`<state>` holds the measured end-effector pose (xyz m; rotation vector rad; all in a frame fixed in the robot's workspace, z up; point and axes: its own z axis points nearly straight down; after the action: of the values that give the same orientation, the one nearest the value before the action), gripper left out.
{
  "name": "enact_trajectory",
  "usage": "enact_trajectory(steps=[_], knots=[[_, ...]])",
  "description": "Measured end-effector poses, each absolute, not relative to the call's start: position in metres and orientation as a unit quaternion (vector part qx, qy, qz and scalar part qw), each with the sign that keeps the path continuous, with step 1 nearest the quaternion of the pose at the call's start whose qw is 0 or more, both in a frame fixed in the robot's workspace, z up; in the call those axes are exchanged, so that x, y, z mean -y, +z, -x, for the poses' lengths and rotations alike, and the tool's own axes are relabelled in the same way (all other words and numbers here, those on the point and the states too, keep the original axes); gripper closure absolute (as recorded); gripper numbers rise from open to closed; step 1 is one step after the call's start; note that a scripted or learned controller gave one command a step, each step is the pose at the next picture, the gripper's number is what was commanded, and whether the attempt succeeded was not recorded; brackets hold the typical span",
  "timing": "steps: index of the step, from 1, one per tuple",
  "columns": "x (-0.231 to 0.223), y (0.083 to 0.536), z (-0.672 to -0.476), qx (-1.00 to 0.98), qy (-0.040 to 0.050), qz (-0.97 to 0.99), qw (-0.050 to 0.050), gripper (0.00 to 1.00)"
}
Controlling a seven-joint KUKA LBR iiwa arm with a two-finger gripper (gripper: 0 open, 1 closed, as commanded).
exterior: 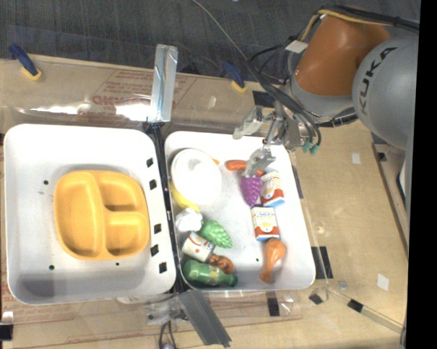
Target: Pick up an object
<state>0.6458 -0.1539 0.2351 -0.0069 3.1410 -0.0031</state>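
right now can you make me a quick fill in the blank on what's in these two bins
1. The yellow tray with compartments lies in the ____ bin.
2. The tool hangs over the ____ bin.
3. The purple grapes lie just below the ____.
4. The drumstick lies near the right bin's ____ corner, at its right wall.

Missing words: left; right; tool; lower right

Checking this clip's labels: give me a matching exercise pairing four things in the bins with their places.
Things:
1. yellow tray
2. purple grapes
3. drumstick
4. green bottle

Places:
A. right bin's front right corner
B. just below the pincer
C. left bin
D. right bin's front left corner

Pairs: 1-C, 2-B, 3-A, 4-D
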Motion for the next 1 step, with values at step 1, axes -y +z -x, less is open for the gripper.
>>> enact_trajectory(steps=[1], knots=[[0.2004, 0.1036, -0.6069, -1.0, 0.0008, -0.022, -0.004, 0.0]])
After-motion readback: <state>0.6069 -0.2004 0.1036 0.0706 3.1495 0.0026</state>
